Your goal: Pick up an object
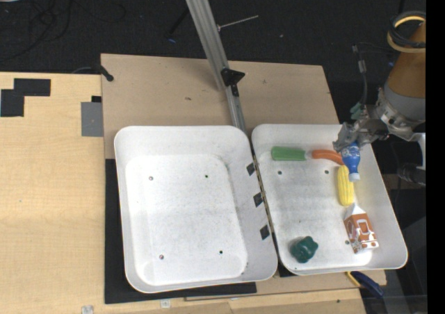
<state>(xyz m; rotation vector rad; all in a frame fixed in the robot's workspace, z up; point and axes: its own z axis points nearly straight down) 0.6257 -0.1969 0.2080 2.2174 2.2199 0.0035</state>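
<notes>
Two white bins side by side on the bench: left bin (139, 140), right bin (389, 236). Inside the right one, a green block (288, 154), an orange carrot (327, 156), a yellow corn cob (344, 185), a blue and white bottle (352, 161), an orange and white box (360, 230) and a dark green lump (304, 249). Gripper (350, 140) up at the far right corner, just above the bottle. Cannot tell whether grabbing anything.

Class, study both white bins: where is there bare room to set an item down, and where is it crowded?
The left bin offers bare floor. In the right bin, a patch lies free between green block, dark green lump and corn. Its right side is crowded, near the pincer.
</notes>
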